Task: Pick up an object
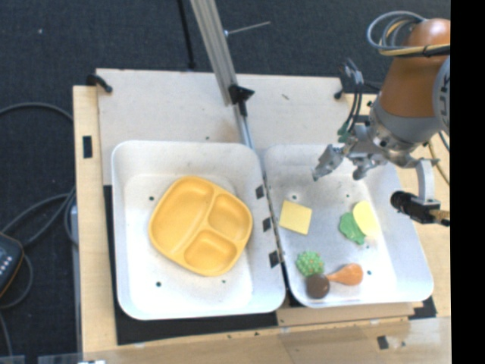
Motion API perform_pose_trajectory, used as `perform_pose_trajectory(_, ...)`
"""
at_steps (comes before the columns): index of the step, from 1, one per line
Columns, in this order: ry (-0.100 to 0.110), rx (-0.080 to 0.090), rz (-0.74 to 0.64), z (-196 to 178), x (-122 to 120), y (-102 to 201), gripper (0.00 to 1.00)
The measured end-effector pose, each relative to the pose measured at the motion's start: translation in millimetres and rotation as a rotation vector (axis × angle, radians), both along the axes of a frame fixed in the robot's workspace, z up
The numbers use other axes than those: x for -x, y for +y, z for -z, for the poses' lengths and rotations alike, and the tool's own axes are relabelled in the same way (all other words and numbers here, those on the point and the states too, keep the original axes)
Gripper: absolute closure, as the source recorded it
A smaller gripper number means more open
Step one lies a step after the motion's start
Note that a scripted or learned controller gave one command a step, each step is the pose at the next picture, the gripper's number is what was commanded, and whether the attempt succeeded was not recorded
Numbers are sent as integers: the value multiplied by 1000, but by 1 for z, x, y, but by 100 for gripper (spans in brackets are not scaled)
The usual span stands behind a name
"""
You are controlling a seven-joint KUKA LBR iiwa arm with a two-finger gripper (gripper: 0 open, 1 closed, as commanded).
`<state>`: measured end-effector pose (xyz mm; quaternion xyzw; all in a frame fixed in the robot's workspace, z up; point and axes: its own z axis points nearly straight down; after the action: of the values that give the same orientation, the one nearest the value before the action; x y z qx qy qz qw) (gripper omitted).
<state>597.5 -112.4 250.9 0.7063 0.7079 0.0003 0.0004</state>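
Observation:
My gripper (pixel 341 168) hangs over the back of the right bin (pixel 303 165), its two fingers spread open with nothing between them. Below it in that bin lie a yellow square slice (pixel 295 218), a green leafy piece (pixel 351 227) with a pale yellow piece (pixel 367 219) against it, a small green bumpy piece (pixel 309 263), and a drumstick (pixel 347 274) with a dark brown ball (pixel 317 286) at its left end. All of these lie apart from the gripper, nearer the front.
The left bin (pixel 136 173) holds a yellow divided plate (pixel 200 224). A slanted metal pole (pixel 216 44) rises behind the bins, ending near their shared edge. Bare bench board (pixel 167 105) lies behind both bins.

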Motion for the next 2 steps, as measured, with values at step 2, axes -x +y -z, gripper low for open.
perform_pose_trajectory(2,5,1,2,59,-5,5,0)
